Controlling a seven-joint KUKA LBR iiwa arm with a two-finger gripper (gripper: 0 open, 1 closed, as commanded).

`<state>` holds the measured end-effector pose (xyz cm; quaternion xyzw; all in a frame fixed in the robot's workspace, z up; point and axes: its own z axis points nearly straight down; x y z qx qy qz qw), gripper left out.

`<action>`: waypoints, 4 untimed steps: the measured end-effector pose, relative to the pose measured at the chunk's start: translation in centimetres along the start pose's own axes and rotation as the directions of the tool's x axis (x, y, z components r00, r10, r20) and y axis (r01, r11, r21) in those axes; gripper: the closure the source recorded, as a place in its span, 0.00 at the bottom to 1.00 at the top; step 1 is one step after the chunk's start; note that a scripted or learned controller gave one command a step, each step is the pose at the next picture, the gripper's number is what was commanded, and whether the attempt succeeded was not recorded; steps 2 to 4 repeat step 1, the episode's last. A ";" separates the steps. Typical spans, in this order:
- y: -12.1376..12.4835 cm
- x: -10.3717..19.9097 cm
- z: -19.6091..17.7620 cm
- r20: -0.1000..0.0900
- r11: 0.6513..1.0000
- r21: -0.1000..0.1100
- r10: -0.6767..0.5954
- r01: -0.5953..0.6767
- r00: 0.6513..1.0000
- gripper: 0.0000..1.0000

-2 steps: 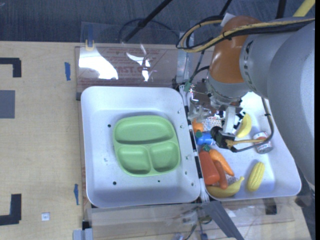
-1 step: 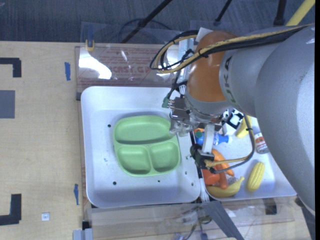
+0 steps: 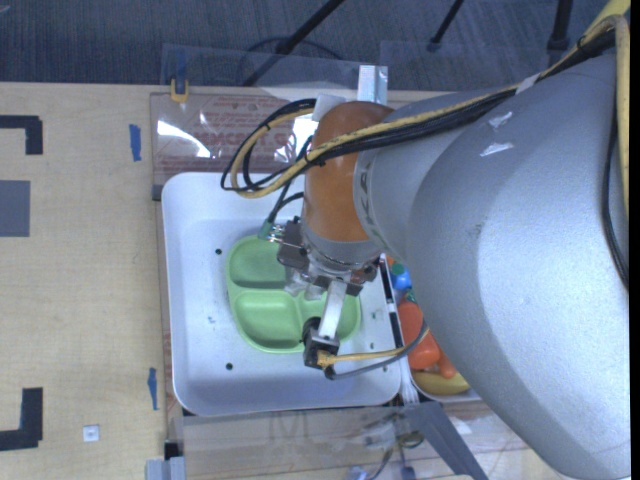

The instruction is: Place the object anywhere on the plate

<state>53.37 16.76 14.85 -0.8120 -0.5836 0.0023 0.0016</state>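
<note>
The big grey arm (image 3: 520, 268) eats up the whole right side of the camera view, so most of what sits past the white bin's right edge is buried under it. All I can see poking out is an orange piece (image 3: 422, 351), a blue bit (image 3: 402, 281) and something yellow (image 3: 447, 384), and I honestly can't tell what shape any of them is. The gripper (image 3: 315, 286) hangs right over the green plate (image 3: 258, 303), but the wrist blocks it, so I can't tell if it's spread, closed or pinching anything. The plate looks like smooth plastic, rounded, with divided sections, and it lies in the shallow glossy white bin (image 3: 190, 268). The bench (image 3: 80, 268) is pale wood-look with blue tape marks (image 3: 134, 141), and there's dark carpet (image 3: 150, 8) beyond it.
</note>
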 end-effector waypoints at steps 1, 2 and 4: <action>0.0 0.0 0.0 0.000 1.000 0.000 0.000 0.000 1.000 0.00; 0.0 0.0 0.0 0.000 1.000 0.000 0.000 0.000 1.000 0.00; 0.0 0.0 0.0 0.000 1.000 0.000 0.000 0.000 1.000 0.00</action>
